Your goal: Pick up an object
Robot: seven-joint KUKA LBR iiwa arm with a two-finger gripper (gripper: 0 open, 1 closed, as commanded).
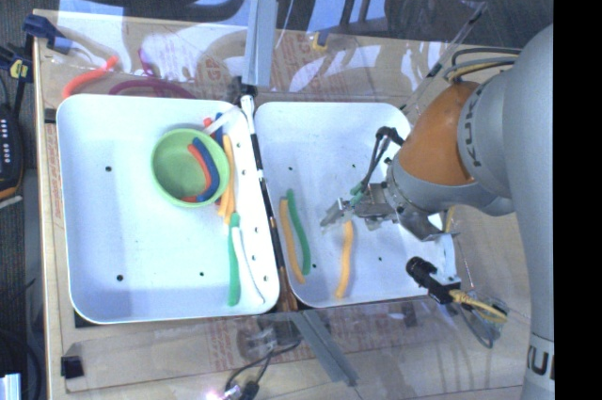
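Note:
My gripper (350,212) hangs low over the middle of the right bin (320,135), reaching in from the right under the orange wrist band. Its tip is just above the upper end of an orange stick (345,259) that lies on the bin floor. A small green bit shows right by the gripper, and I cannot tell what it is. To the left lie a curved green stick (299,231) and another orange stick (287,248), close to the bin's left wall. Nothing is visibly held.
The left bin (103,229) holds a green bowl (179,165) with red and blue curved pieces inside. An orange stick (228,182) and a long green stick (233,264) lie along its right wall. Red cable lies behind the left bin.

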